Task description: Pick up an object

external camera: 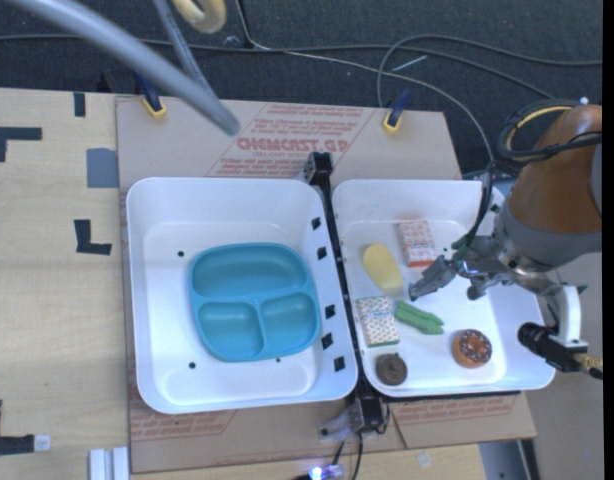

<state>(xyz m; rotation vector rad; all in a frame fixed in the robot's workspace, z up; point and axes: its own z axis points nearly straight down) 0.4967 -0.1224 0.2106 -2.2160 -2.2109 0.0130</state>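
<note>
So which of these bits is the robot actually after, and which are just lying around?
For the job (candidates to pick up, in the right bin):
yellow block
red-and-white packet
green pod
patterned packet
sprinkled doughnut
chocolate doughnut
gripper

Just lying about:
blue divided plate in the left bin
cables

A divided tray [254, 300] lies in the left bin [147, 268]. The right bin [367, 200] holds a carton [416, 241], pea pod [419, 317], doughnut [472, 348] and cookie [391, 369].

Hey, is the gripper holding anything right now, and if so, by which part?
Nothing is held. The gripper hovers over the right bin, above the green piece, with no object between its fingers.
</note>
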